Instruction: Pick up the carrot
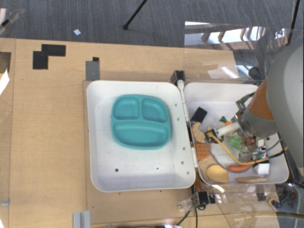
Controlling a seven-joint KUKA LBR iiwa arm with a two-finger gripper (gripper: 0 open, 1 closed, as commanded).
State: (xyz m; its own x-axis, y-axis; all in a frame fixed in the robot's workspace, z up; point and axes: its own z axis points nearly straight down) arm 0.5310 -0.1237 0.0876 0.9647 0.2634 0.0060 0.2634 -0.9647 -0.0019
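A: Where does the arm (280, 94) stand in the job?

B: It hangs low over the right bin (213, 95), with the gripper (246, 152) down among the clutter. The carrot (240, 166), an orange curved piece, lies on the bin floor just below the gripper's tip, toward the near wall. It looks like the approach step: nothing orange sits between the fingers that the view can confirm.

A: Are the fingers wide or narrow?

B: That cannot be told; the wrist and cables hide them.

A: What does the next move call for?

B: Probably a short drop and a slight shift toward the near wall, so the tip straddles the carrot across its thin width, then a close and a straight lift.

A: And the room around it?

B: Tight. A yellowish rounded item (217, 173) lies to the carrot's left, a small white block (262, 167) to its right, a pale stick (251, 179) beyond it against the near wall, and green pieces (235, 140) just above. The near wall leaves little margin. The left bin (102, 165), holding a teal divided plate (140, 121), sits well apart, and the tabletop (42, 141) is open.
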